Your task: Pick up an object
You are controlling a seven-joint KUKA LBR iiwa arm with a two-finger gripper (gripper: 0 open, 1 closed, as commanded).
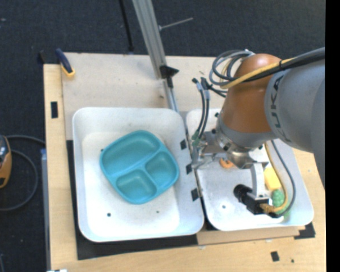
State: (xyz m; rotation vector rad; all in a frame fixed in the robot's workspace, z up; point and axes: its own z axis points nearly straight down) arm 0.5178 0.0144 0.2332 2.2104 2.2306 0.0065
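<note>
My gripper (214, 153) hangs low over the left part of the right bin (226, 220), under the orange band and the bulky wrist, which hide most of it. A small orange object (227, 164) peeks out just beside it on the bin floor. Further right lie a yellow object (271, 178) and a small green object (278, 198), near the bin's right wall. I see nothing held between the gripper's parts.
A blue divided plate (139, 166) lies in the left bin (90, 220). A slanted aluminium post (153, 44) rises behind the bins. Cables (203, 112) loop down along the wall between the two bins.
</note>
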